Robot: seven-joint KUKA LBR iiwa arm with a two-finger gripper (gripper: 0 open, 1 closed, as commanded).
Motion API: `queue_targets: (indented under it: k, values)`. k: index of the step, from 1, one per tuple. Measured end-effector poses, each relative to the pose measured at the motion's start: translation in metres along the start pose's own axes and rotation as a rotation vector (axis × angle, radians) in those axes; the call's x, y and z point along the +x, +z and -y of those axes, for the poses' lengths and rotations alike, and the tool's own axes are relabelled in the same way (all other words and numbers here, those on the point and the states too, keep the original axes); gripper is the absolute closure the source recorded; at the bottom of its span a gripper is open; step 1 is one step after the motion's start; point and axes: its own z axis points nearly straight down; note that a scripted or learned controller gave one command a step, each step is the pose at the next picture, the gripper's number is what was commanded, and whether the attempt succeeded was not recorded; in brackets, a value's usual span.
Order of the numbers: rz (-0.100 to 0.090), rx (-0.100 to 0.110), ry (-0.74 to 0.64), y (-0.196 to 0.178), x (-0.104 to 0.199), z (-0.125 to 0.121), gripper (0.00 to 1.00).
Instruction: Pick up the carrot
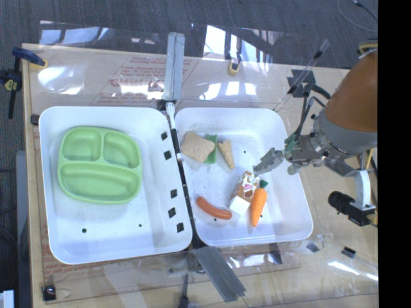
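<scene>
Across the tabletop (96, 82) sit two white bins; we see the carrot (257, 205) lying untouched at lower right of the right bin (282, 124). Our claw (266, 162) hovers just above, seemingly empty; its spread we cannot tell.

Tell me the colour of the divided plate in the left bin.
The three-compartment plastic plate is light green, seen in the camera view.

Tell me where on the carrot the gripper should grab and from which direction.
Probably the carrot's thick upper half, just below the green top, coming straight down with fingers closing across its width. It lies flat in the right bin, narrow tip toward the near wall. A white block sits close against its left side, so finger room there is tight.
</scene>
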Motion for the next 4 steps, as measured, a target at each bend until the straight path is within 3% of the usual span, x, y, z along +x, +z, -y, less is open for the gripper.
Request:
queue_targets:
  k: [1,2,3,4]
  values:
    - [-0.002,0.001,-0.035,0.133,-0.013,0.014,0.0]
    - [0.0,-0.019,0.036,0.173,-0.012,-0.008,0.0]
    - [0.002,-0.022,0.029,0.164,-0.012,-0.011,1.0]
    - [0.0,-0.003,0.047,0.07,0.002,0.013,1.0]
